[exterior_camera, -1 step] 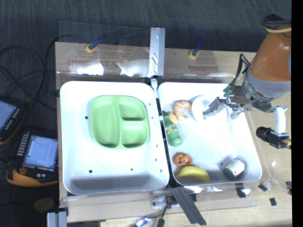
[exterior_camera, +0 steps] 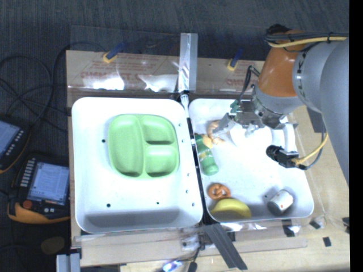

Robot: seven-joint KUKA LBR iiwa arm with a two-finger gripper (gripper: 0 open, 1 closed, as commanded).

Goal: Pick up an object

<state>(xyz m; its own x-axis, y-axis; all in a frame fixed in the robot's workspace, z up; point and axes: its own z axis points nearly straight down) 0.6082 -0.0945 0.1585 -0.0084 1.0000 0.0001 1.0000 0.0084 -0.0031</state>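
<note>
So the arm [exterior_camera: 309,67] was reaching into the right bin [exterior_camera: 252,208], gripper [exterior_camera: 224,124] low near the far-left corner by a small orange-ish item [exterior_camera: 213,130]. Looked like the approach step; next it'd need to close on something and lift. Honestly couldn't tell the grip state. Green tray [exterior_camera: 142,144] sat in the left bin [exterior_camera: 91,208]; banana [exterior_camera: 231,208] lay near. No readable labels.

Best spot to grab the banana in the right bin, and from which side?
Judging by its pose, take the banana across the thick middle of its curve, coming straight down. It lies flat along the right bin's near wall, with the pretzel close behind its left end, so stay toward the centre or right.
</note>
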